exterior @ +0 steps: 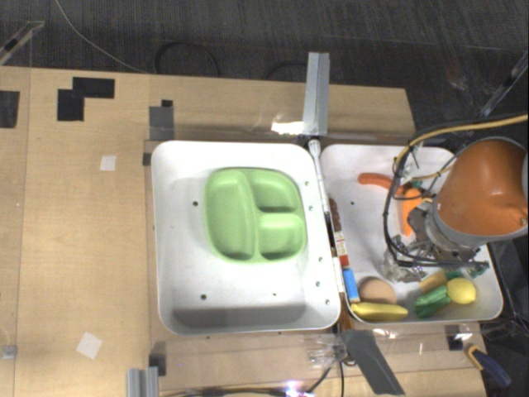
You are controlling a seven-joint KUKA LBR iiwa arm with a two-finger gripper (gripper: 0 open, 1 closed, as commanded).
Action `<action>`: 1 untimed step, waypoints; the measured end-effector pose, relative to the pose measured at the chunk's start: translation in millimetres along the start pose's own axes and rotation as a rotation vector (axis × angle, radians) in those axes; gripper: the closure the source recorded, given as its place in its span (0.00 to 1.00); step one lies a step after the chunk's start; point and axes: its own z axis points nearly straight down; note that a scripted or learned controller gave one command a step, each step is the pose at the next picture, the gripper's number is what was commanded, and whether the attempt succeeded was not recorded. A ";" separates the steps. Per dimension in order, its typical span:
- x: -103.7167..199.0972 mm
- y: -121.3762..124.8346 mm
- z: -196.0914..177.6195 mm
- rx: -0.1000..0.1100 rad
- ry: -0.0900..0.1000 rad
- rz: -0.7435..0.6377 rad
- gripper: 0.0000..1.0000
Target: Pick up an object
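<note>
The arm's orange band (486, 190) hangs over the right bin (355, 176), and the gripper (413, 259) beneath it is low among wires, so whether the jaws are spread or pressed together cannot be told.

Taking the right bin as landmark, toy foods crowd its near end:
- a tan, egg-shaped piece (378, 290) near the near-left corner
- a yellow banana-like piece (380, 310) lying flat along the near wall, just in front of the egg shape
- a green piece (431, 301) and a round yellow lemon-like piece (461, 291) toward the near-right corner
- an orange carrot-like piece (377, 180) farther back, near the bin's middle

The left bin (178, 222), touching the right bin's left wall, carries a pale green divided tray (253, 213). Both bins sit on the wooden tabletop (74, 246).
</note>
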 end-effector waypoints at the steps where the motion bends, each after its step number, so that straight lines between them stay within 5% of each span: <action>1: -0.1 6.7 -0.4 0.005 -0.003 -0.001 0.00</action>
